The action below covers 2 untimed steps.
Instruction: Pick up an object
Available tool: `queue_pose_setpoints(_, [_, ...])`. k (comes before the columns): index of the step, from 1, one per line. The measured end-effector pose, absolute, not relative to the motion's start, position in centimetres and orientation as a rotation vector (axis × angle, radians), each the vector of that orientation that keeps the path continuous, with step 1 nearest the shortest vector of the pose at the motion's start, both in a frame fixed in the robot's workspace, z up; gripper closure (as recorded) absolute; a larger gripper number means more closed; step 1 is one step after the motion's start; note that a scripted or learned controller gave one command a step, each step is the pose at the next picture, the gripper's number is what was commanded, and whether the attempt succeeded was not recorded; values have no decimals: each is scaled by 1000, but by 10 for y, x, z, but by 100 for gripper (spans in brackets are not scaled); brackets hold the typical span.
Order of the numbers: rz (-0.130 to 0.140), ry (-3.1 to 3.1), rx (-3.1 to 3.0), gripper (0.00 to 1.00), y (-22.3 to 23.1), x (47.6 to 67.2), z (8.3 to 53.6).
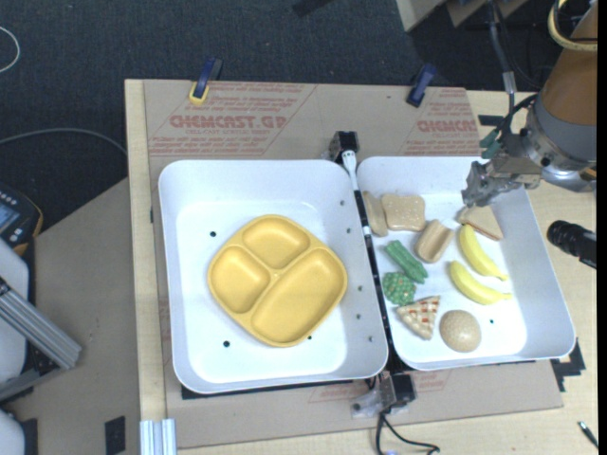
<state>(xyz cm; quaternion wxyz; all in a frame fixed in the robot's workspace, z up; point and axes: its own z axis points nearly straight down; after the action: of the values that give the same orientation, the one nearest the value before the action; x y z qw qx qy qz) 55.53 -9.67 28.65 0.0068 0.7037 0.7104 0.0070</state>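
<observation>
Cardboard lines the bench under both bins, and its red print reads "CHEMCAST GP" at eleven o'clock, with a second, partly cut-off run of the same lettering toward one o'clock; two clamps, one yellow-tipped and one blue, pin its far edge, presumably so the sheet cannot slide while the arm works. At nine o'clock sits the left bin, carrying a yellow divided tray laid flat near its middle, its three compartments bare, which reads as a drop-off spot for whatever gets lifted. Between the bins a black bracket at twelve o'clock and another at six o'clock appear to lock the two rims together. The right bin at three o'clock holds the toy food, spread apart rather than heaped, likely so each piece can be grasped alone: a bread slice, a tan roll, a green pod, a green leafy piece, a pizza wedge, a round bun, two bananas, and a brown-edged wedge. The gripper hangs at two o'clock over that wedge, the likeliest target; whether its fingers are spread or closed, or touch anything, cannot be told.
</observation>
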Motion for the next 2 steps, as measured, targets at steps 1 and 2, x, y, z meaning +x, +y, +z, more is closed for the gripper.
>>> queue_pose_setpoints(1, [-4,2228,2220,100,-94,626,134])
queue_pose_setpoints(2, [11,2242,2207,100,53,592,188])
